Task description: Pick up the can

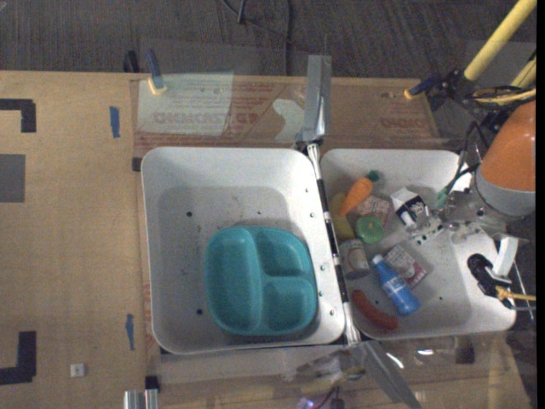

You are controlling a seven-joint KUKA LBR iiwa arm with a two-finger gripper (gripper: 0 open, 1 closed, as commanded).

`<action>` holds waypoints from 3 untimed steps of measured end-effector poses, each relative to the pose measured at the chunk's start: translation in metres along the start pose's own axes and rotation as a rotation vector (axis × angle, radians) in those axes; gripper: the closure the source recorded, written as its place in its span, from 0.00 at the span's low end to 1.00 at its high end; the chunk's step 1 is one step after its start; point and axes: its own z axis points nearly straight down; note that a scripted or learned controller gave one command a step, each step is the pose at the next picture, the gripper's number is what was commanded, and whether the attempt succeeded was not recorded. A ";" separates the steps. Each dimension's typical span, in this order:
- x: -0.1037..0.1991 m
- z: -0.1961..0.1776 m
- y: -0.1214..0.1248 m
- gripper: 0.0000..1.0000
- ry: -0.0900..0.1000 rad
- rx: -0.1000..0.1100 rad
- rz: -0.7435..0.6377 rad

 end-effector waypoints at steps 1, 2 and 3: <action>-0.002 -0.010 0.000 1.00 -0.001 -0.003 0.005; 0.000 -0.170 0.098 1.00 -0.002 0.000 -0.025; 0.007 -0.199 0.104 1.00 -0.003 -0.002 -0.172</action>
